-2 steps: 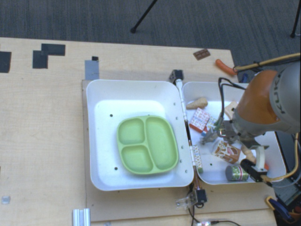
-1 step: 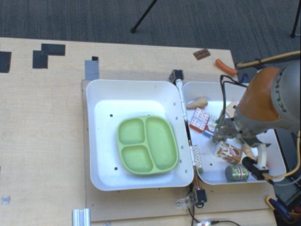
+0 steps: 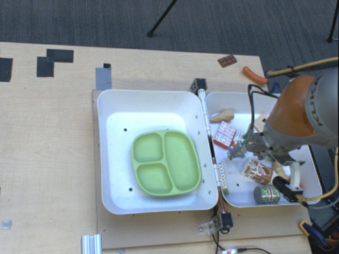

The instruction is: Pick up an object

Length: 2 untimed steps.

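My gripper [image 3: 238, 150] hangs low over the middle of the right bin [image 3: 235, 199], the grey arm with its orange band [image 3: 291, 112] reaching in from the right. Just left of and above the gripper lies a red-and-white patterned box [image 3: 224, 135]. A beige lumpy item [image 3: 221, 116] rests at the bin's far left. To the gripper's lower right a brown-and-white packet [image 3: 258, 170] lies flat, and a green can [image 3: 266, 194] lies on its side near the front wall. I see nothing held in the gripper.
The left bin [image 3: 114, 142] holds a green divided plate [image 3: 166, 163]. A white patterned strip [image 3: 221, 176] lies along the wall between the bins. Outside the bins, an orange tool [image 3: 254, 75] and a small brown piece [image 3: 227, 61] sit on the bench's far side.
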{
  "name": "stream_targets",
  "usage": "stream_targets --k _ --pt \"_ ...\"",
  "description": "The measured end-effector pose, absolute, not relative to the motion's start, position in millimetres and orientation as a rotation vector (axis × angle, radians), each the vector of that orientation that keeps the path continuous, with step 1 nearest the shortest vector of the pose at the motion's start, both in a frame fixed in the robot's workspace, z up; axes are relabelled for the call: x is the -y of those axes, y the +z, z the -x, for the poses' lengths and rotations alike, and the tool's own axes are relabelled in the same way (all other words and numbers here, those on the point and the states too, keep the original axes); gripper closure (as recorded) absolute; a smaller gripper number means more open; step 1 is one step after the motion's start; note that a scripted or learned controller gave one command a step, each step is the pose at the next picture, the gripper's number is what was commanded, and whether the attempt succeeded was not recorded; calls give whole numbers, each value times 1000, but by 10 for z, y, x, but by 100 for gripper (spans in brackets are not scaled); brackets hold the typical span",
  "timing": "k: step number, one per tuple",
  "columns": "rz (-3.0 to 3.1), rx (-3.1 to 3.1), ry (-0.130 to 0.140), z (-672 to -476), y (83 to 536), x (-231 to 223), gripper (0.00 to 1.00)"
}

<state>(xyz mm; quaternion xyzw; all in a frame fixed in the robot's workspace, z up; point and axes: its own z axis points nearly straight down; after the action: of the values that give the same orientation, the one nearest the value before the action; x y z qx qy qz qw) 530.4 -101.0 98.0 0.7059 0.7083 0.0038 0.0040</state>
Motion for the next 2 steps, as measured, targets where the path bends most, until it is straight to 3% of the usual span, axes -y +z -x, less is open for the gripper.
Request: stream_targets --k 1,2 --pt "-2210 -2220 15 -5315 1086 1004 100" --pt "-2210 -2220 15 -5315 1086 1003 0"
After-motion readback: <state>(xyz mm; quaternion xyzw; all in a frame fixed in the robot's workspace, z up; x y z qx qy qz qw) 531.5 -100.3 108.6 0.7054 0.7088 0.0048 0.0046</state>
